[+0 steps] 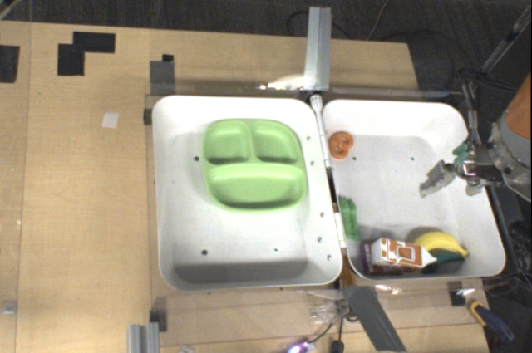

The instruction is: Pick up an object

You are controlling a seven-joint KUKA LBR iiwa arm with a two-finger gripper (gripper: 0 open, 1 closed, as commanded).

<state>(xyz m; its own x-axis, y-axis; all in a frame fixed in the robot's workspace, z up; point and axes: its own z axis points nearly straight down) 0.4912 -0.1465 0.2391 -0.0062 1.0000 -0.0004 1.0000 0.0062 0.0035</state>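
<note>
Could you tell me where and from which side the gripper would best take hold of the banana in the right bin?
Probably at the banana's upper curved middle, coming straight down from above. It lies on its side at the right bin's near wall, touching the brown carton on its left, so sideways approaches look blocked. The gripper hangs above the bin floor, farther back than the banana.

The right white bin [399,115] lies bare across its middle. A yellow banana [440,242], brown carton [397,255] and what looks like a green stick [350,218] crowd its near-left corner; a small orange ball [340,144] hugs the divider.
</note>
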